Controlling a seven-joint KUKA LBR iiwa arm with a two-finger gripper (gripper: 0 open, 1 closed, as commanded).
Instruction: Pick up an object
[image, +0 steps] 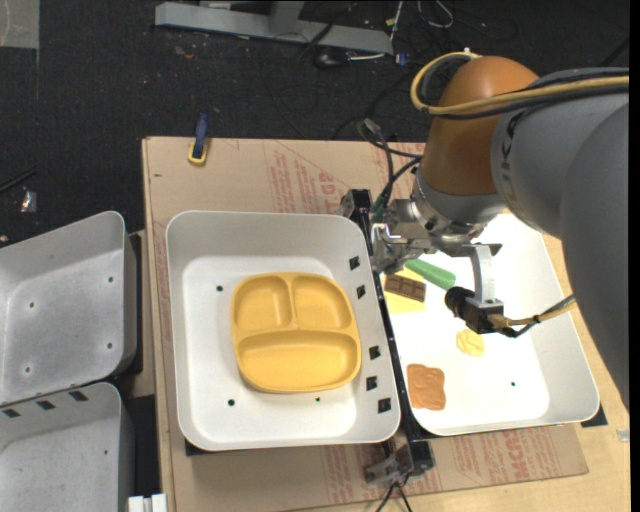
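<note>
arm (480, 130) over right bin (560, 400) | left bin (200, 250) holds yellow plate (296, 332) | gripper (392, 245) at right bin's far-left corner, opening cannot be told | green piece (432, 271) and brown block (405, 289) just nearward of it, long axes roughly left-right, likely the closest picks

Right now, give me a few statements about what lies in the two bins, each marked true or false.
1. The yellow plate lies in the left bin. True.
2. The green object lies on the plate. False: it lies in the right bin.
3. The brown block lies beside the green object. True.
4. The orange piece lies in the left bin. False: it lies in the right bin, near the pale yellow piece.
</note>
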